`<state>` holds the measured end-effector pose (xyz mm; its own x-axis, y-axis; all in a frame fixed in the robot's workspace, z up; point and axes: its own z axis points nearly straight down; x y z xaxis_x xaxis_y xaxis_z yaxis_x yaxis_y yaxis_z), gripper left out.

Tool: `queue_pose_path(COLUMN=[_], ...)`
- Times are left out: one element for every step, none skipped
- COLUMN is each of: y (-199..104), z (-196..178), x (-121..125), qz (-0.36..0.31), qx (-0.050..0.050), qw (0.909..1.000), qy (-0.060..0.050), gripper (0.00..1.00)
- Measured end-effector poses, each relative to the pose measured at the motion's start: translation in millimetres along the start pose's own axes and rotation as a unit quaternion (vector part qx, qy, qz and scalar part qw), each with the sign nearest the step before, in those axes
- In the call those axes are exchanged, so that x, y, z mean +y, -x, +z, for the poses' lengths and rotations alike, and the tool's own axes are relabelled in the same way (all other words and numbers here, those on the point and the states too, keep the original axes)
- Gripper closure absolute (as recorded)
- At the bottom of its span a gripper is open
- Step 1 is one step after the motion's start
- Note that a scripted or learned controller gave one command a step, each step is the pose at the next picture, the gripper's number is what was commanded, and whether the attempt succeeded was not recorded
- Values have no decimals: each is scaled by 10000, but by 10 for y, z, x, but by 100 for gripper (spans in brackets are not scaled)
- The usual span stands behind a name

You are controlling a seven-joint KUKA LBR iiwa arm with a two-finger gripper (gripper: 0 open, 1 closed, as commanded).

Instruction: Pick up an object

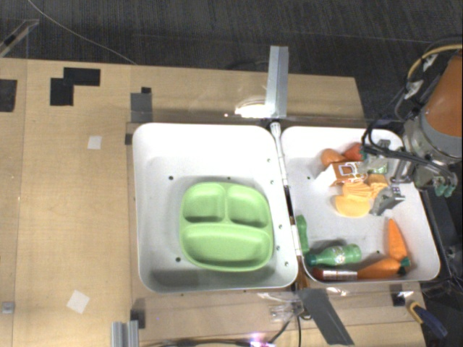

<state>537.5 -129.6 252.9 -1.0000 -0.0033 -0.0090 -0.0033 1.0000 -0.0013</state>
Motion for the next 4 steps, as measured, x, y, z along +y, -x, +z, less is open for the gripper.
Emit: queue_pose_path(y=[85,-199,-364,-396], z=[1583,1617,1613,1610], x=[-289,28,25,177], qz=[-694,-685,-405,-645], qx=[-45,-55,-74,-69], qw=[9976,9976,9992,9979], qy=[-12,-14,-17,-29], gripper=[0,0,0,0])
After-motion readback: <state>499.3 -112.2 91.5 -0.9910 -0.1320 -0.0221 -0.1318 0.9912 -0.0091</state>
